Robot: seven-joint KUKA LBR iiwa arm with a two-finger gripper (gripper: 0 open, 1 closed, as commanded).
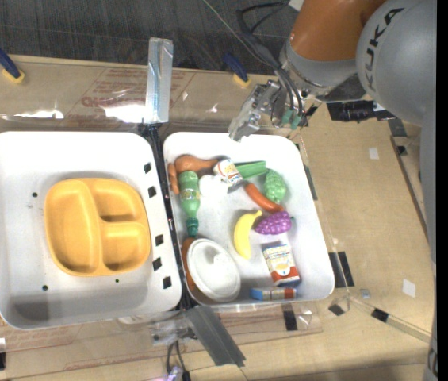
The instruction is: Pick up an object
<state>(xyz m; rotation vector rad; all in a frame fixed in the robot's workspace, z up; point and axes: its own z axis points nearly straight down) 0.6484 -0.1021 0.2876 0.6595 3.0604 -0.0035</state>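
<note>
The left bin is far to the left of the gripper and holds a yellow divided tray, which lies flat in its middle. A silver clip stands on the back edge between the two bins, left of the gripper.

The right bin lies just below the gripper and holds the objects to pick. Below and left of the gripper are a green bottle and a brown toy at the bin's back-left corner. Farther below sits a white bowl. Almost straight below the gripper are a small white carton, a banana and an orange carrot. Slightly to the right lie a green vegetable, purple grapes and a small juice box.

The gripper hangs over the back rim of the right bin, above all the objects. Its fingers are blurred, so I cannot tell if they are wide or narrow; nothing is seen between them.
</note>
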